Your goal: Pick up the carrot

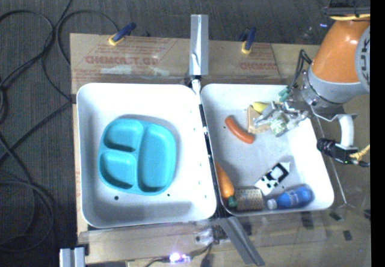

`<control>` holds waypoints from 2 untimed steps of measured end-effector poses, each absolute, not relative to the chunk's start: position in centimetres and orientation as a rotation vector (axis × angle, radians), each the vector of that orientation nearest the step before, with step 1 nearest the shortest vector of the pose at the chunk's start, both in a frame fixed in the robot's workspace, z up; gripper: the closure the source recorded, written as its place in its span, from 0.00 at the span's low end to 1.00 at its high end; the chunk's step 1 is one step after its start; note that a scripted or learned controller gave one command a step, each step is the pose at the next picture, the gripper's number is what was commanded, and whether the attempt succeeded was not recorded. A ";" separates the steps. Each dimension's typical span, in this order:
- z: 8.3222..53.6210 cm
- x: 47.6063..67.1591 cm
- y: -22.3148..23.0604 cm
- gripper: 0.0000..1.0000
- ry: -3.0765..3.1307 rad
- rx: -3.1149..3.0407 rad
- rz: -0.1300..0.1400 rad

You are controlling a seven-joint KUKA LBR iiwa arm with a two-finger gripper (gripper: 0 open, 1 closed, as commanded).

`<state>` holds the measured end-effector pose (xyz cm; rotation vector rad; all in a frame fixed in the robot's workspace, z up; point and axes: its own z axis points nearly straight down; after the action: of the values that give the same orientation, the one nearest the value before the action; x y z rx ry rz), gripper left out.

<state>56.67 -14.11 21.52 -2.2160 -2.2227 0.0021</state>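
The carrot (pixel 224 183) lies in the right bin (pixel 313 145), against its left wall toward the near corner, pointing near to far. Just right of it along the near wall sit a brown scrub pad (pixel 248 198), a black-and-white box (pixel 274 177) and a blue bottle (pixel 291 197). Farther back lies a red sausage (pixel 240 130). The gripper (pixel 274 116) hangs over the bin's far right part, well apart from the carrot, beside a yellow item (pixel 260 106); whether the jaws are open I cannot tell. The arm (pixel 343 61) slants in from the right. The left bin (pixel 84 139) holds a blue divided tray (pixel 139 155).
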 end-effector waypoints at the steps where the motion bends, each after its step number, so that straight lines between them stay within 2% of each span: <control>1: 26.3 52.2 -8.9 0.00 -1.961 -2.451 0.004; 2: 18.2 48.3 0.8 0.00 -1.918 -2.483 0.007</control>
<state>48.27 0.76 18.22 -2.4833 -1.9182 0.0071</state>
